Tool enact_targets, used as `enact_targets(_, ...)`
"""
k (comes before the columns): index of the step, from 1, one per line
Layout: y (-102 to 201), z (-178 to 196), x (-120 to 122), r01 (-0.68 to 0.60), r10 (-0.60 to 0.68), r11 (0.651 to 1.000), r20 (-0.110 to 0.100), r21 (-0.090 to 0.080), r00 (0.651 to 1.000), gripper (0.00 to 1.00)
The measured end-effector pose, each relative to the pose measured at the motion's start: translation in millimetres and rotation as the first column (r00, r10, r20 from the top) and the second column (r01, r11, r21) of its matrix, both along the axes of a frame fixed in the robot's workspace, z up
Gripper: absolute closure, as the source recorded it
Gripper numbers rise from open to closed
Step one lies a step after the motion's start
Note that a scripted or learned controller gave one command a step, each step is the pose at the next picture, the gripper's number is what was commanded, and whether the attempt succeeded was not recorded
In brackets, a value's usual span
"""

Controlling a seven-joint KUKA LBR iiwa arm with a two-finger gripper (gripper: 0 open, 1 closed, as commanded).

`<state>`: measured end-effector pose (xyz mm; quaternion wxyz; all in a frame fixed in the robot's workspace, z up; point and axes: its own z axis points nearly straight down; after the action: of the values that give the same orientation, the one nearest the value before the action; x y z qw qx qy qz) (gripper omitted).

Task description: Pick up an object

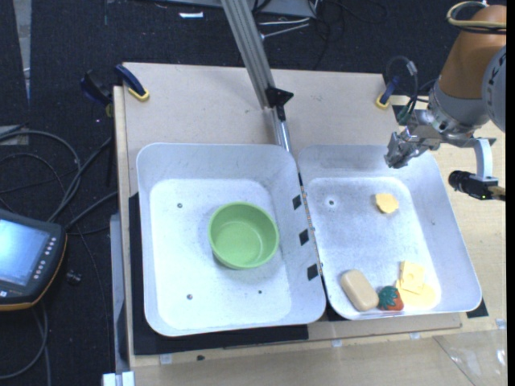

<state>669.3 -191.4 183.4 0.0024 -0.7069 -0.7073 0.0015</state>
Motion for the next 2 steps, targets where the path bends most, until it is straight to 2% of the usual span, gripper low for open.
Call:
enact_targets(1,-5,-61,3,0.0,0.0,1.0,0.001,0.0,1.0,0.0)
enact_targets(2,-5,-47,4,-0.001,0.001,1.0,0.006,-0.002,1.0,1.0)
